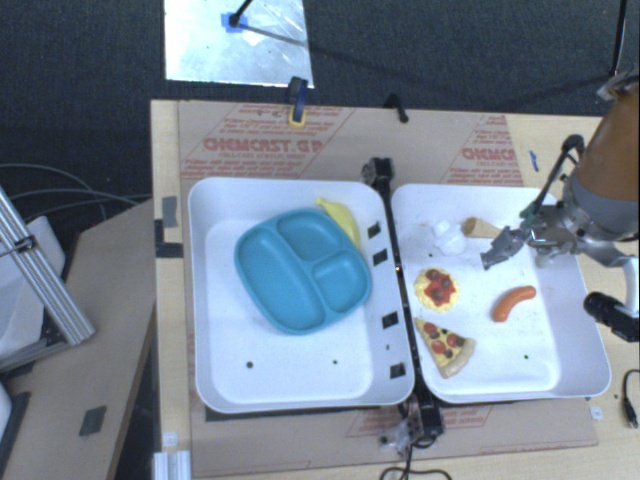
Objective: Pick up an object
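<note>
While the right bin [575, 373] is sitting nearest the arm, it is serving as the landmark for everything else. At its near edge a pizza slice [444, 345] is lying flat, toppings up, just inside the front left part of the bin. Beyond it, towards the bin's middle, a small round pizza [437, 288] is resting beside the divider, and a sausage [513, 302] is lying at a slant to the round pizza's right, well inside the bin.

Hanging over the bin's far right part, the end effector [503, 249] is pointing leftward, its dark tip sitting above and a little left of the sausage, apart from it, with bare white floor showing between them. Whether its fingers are apart or together is not coming through; they are blurring into one dark shape, and nothing is visibly sitting between them.

Farther back in the bin, a pale cone-shaped piece [481, 229] is lying just beyond the tip, with a white lump [447, 236] to its left that is hard to make out against the floor.

Left of the right bin, the left bin [225, 368] is carrying a blue divided plate [302, 269], which is hiding most of a yellow thing [341, 218] at its far rim. The arm's body is being cut off at the picture's right side.
</note>
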You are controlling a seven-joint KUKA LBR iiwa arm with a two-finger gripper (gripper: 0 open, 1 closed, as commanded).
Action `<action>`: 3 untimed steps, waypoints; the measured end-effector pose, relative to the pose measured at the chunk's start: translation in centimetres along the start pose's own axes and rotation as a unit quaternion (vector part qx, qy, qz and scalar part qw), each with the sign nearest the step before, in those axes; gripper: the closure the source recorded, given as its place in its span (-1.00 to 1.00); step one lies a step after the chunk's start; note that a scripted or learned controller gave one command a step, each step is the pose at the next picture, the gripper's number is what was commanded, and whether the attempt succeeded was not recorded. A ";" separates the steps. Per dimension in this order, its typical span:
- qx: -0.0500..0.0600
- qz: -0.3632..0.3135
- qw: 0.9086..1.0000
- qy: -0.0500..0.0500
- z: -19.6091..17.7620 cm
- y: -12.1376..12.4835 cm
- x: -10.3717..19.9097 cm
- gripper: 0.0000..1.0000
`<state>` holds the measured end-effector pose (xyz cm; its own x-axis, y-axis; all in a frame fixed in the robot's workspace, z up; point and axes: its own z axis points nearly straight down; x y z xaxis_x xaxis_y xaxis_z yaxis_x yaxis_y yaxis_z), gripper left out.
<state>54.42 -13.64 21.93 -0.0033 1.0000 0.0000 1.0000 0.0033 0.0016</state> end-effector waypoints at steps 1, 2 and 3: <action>0.004 0.002 1.000 0.000 11.5 1.6 -4.1 -1.00; -0.010 0.001 1.000 -0.004 12.9 -1.8 -2.3 -1.00; -0.002 0.001 1.000 -0.001 12.4 -2.2 -2.1 1.00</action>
<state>52.23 -15.76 9.56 -0.0013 1.0000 -0.0014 1.0000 0.0013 0.0053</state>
